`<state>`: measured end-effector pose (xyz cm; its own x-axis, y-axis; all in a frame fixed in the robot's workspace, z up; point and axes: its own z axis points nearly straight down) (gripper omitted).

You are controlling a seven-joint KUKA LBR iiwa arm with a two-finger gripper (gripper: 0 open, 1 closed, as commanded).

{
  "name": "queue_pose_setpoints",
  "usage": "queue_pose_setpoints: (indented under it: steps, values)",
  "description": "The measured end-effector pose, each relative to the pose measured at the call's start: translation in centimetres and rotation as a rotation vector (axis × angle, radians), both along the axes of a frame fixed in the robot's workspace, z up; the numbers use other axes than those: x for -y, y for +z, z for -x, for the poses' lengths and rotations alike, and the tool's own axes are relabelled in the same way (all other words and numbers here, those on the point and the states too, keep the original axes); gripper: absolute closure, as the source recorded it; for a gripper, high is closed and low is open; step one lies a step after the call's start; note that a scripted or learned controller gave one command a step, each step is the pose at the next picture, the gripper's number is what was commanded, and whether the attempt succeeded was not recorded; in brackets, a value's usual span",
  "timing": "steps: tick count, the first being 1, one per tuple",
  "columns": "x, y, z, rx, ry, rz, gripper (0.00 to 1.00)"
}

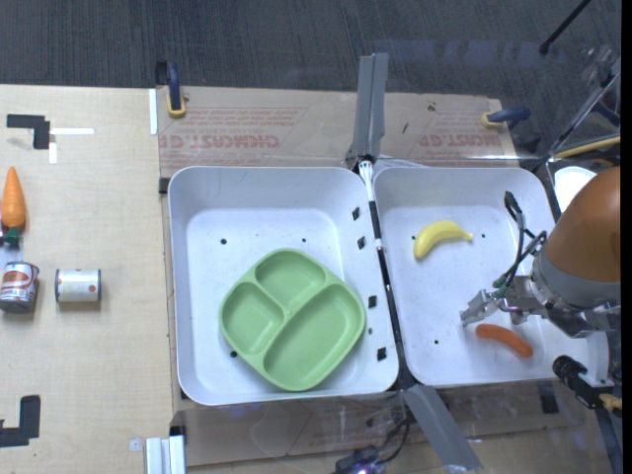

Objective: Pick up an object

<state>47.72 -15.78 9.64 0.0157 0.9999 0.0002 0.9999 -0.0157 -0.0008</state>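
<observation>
Claw low over the sausage in the right bin

An orange sausage [505,340] lay on the right bin's [434,358] floor near its front — just beside it the claw [481,308] hung spread and unladen, probably lining up a grab. A banana [440,237] sat well apart; a green divided plate [292,318] occupied the left bin [197,265], nothing blocking.

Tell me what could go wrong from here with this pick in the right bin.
1. The gripper sits just left of the sausage, not over it, so closing here may catch nothing.
2. The sausage lies near the right bin's front wall; a nudge could roll it against the wall, where it is harder to reach.
3. The banana lies apart toward the back; switching to it means a fresh approach.
</observation>
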Motion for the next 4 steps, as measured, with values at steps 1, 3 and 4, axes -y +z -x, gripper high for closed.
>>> queue_pose_setpoints:
  steps: [1,3,4]
  values:
    - [0.0,1.0,0.0,0.0,-0.002,0.0,1.0]
    - [0.7,12.8,-12.9,0.001,-0.158,0.002,1.0]
    - [-3.7,-0.4,-13.8,-0.002,-0.627,0.002,1.0]
